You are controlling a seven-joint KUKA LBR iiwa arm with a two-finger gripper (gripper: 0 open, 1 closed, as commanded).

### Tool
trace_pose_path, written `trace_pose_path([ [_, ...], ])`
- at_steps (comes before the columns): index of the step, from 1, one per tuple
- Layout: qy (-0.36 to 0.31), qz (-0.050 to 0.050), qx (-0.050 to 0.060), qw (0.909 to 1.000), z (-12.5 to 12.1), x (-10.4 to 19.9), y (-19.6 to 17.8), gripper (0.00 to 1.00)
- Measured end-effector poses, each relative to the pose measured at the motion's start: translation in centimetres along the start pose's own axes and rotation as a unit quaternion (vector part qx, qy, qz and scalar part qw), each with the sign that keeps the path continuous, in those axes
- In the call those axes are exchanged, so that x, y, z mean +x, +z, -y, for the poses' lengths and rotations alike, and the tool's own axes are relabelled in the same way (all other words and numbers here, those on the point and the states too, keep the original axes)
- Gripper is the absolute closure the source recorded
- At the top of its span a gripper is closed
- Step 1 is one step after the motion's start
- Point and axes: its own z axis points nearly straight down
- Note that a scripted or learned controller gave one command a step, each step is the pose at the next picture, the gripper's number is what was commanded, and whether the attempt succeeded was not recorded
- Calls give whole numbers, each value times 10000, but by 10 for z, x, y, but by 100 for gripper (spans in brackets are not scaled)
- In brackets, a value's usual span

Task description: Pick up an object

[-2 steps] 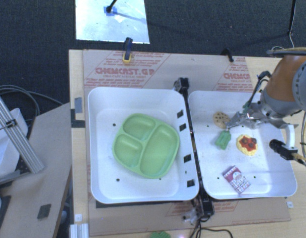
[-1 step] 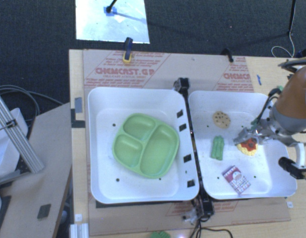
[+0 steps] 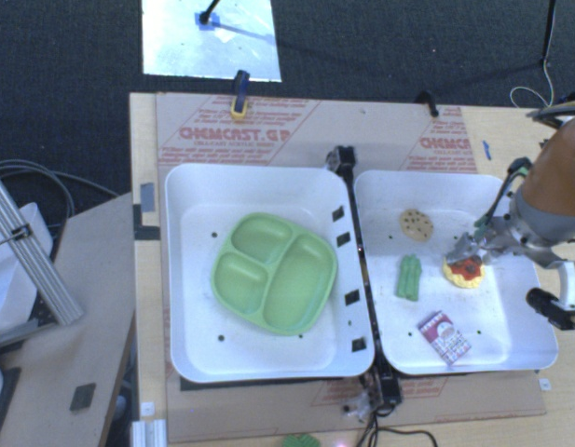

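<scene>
Camera view, right half of the frame: small flat yellow toy with a red top, plastic by the look of it [image 3: 465, 272], lying on the floor of the right shallow white bin [image 3: 525, 347], toward that bin's right side. Probably light, stiff and a little slick, with a low profile; likely best taken across its narrow width at the outer rim, pinching down close to the bin floor so it cannot skid away. Claw [image 3: 471, 250] at the end of the grey arm, just above and touching or nearly touching the toy's upper edge in the picture; cannot tell how far apart it stands, nor whether anything is caught in it.

Left of the toy, well apart: a green ridged plastic vegetable [image 3: 409, 277], a round tan speckled cookie [image 3: 417, 223] above it, and a small red-and-white packet [image 3: 444, 335] lower down. Far left: green 3-compartment plastic tray [image 3: 274, 273] in the left white bin [image 3: 189, 250], on the cardboard-covered surface [image 3: 296, 128].
</scene>
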Motion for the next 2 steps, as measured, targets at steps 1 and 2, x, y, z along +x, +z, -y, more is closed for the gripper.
trace_pose_path([
  [1,-39,-9,-13,10000,-35,71,9,100],
  [2,-53,-25,-18,10000,-35,146,-94,100],
])
